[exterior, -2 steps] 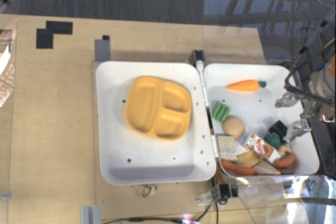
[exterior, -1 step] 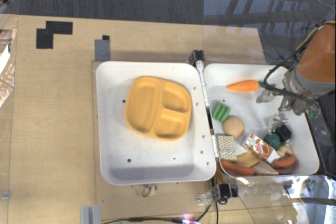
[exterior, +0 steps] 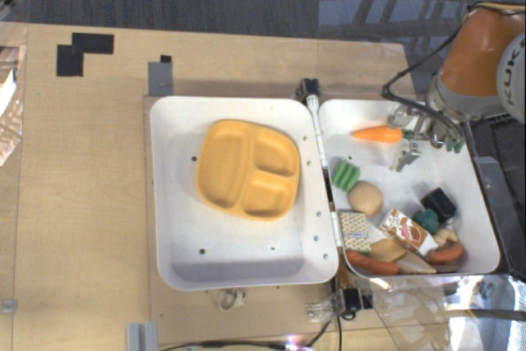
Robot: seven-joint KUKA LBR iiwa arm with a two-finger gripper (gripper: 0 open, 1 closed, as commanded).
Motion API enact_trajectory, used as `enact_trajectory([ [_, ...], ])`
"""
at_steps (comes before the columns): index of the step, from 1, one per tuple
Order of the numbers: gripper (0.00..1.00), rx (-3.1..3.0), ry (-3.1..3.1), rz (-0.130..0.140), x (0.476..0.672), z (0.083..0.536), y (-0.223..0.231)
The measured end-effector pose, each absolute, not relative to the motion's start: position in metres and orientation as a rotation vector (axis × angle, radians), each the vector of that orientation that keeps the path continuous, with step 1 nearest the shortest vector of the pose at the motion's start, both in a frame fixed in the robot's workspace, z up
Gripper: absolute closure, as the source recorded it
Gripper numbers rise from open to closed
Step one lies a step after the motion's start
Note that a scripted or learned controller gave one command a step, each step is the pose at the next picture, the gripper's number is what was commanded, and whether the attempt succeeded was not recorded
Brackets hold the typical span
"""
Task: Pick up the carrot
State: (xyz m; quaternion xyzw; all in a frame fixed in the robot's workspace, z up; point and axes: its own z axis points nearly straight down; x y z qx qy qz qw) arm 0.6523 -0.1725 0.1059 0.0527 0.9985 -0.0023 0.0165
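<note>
Presently, two shallow white bins: the left bin point(exterior: 177, 259) holds one yellow plastic tray point(exterior: 246, 168), rounded, with three compartments. The right bin point(exterior: 481, 201) holds one carrot point(exterior: 376, 134), smooth, orange and tapered, lying near the far rim. Also counted: one ridged green piece point(exterior: 346, 175), one round beige ball point(exterior: 366, 197), one printed carton point(exterior: 407, 230), one black block point(exterior: 438, 204), two sausages point(exterior: 371, 263). My arm enters from the right, orange band uppermost. My pincer point(exterior: 408, 145) sits just beside the carrot's thick end; I cannot tell its spread.
</note>
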Motion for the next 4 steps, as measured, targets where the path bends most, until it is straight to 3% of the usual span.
enact_trajectory([
  [1,0.0,0.681,3.054,0.001,0.665,0.126,-0.166],
  [2,0.0,0.997,2.986,-0.004,0.66,0.087,-0.163],
  [3,0.0,1.558,2.716,0.004,0.659,0.088,-0.18],
  [4,1.0,1.54,2.715,0.006,0.663,0.102,-0.179],
])
